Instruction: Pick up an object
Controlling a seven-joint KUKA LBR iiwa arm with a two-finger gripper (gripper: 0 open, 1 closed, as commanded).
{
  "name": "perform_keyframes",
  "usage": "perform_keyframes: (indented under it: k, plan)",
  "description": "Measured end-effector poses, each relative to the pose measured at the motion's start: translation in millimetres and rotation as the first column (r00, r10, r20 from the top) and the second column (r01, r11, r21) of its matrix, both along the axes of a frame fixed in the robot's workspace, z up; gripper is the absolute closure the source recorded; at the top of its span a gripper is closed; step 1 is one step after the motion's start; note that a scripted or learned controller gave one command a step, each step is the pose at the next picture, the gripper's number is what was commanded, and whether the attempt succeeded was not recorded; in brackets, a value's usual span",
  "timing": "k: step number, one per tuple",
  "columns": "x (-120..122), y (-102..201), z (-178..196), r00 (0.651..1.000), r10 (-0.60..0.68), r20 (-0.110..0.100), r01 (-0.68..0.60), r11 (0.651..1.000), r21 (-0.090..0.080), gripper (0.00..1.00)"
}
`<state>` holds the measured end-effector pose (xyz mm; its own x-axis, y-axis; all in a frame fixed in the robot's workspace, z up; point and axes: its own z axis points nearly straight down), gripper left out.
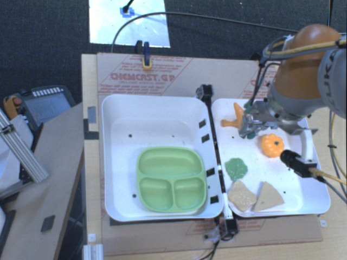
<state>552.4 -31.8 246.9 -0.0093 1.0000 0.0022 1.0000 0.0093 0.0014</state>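
Orange toy carrot (237,116) lies at ten o'clock in the right white bin (314,199), just beside the grey arm's gripper (249,128). I cannot tell if the fingers are spread or pressed together. A small orange pumpkin (271,145) sits near the middle. A green divided plate (171,179) rests in the left white bin (124,118).

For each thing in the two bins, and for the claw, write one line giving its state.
Green divided tray: flat in left bin.
Carrot piece: right bin, beside claw.
Orange pumpkin: upright, untouched.
Green leafy piece: lying flat.
Two tan wedges: side by side at near edge.
Claw: low in right bin.
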Motion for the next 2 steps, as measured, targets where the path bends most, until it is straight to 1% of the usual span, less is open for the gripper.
perform_keyframes:
  k: [1, 2]
  plan:
    - [-4.1, 56.0, 4.4, 1.000, 0.001, 0.001, -0.001, 1.000, -0.001, 1.00]
    - [1.2, 107.3, -2.4, 1.000, 0.000, 0.000, 0.000, 1.000, 0.000, 1.00]
